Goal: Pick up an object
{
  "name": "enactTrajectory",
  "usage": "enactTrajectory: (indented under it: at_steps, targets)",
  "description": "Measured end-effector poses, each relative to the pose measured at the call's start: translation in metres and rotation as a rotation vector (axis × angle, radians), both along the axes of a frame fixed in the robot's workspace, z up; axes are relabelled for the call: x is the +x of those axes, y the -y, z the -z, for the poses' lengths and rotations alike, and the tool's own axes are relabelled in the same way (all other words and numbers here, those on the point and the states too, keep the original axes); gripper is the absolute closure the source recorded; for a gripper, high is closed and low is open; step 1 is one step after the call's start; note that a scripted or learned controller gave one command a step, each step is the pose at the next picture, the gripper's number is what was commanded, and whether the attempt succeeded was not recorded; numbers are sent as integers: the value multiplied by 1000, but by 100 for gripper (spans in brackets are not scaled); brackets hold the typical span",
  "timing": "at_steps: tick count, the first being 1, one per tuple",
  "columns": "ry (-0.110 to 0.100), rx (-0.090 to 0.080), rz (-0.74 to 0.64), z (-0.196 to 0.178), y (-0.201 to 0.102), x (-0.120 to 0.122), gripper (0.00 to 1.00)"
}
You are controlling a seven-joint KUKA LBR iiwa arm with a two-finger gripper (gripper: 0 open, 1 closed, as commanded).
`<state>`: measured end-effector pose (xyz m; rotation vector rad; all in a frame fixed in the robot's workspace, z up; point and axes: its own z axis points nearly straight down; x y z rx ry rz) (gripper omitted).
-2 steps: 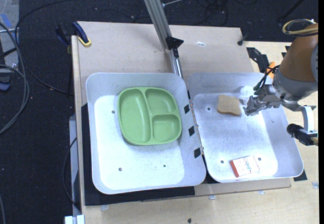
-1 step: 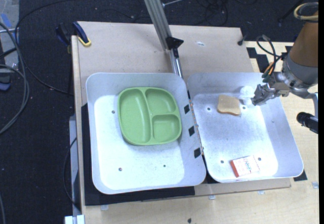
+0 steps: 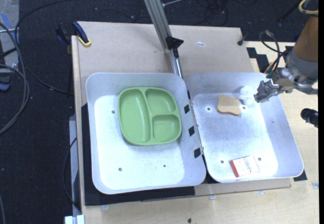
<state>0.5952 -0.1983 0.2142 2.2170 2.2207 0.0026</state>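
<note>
Black floor strewn with cables surrounds a tan worktop bearing 2 shallow white bins side by side. In the left bin lies a green tray with 3 compartments, upright and flat. The right bin holds a tan bread-like piece near its far edge, a small white lump just beside it to the right, and a red and white packet near the front edge. From the right, the arm reaches in; its jaws hover at the white lump, but whether spread or closed cannot be told.
</note>
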Motion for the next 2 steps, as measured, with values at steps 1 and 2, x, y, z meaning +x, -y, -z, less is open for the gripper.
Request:
enactTrajectory:
  at_steps: [1,2]
  targets:
    - [-5,4,-5,6,-58,-5,100]
    - [-5,3,-6,13,-110,-4,100]
